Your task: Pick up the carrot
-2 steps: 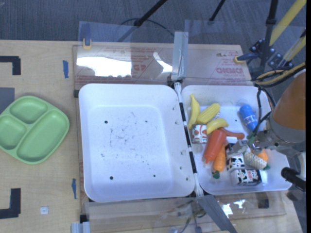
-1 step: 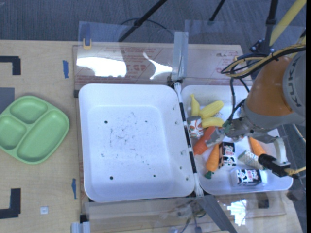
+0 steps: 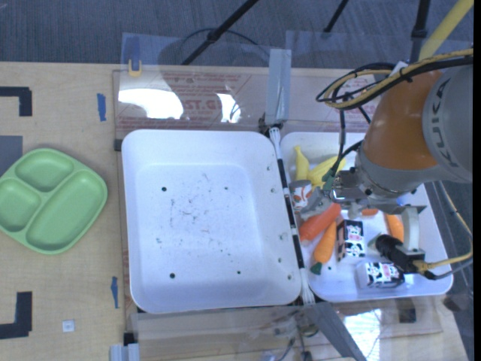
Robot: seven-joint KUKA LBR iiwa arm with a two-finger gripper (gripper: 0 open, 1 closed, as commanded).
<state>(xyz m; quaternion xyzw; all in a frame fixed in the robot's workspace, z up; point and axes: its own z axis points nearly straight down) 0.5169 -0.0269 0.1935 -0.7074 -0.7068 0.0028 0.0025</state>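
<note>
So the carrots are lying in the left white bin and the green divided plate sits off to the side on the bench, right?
Not quite. The camera view shows the carrots lying in the right white bin, under the arm, not in the left white bin. The green divided plate does sit off to the side on the bench.

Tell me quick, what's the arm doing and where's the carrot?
Gripper low over the right bin, grip unclear. Carrot lying in that bin, just below it. Crowded: second orange piece, banana, black-and-white toy alongside.
</note>
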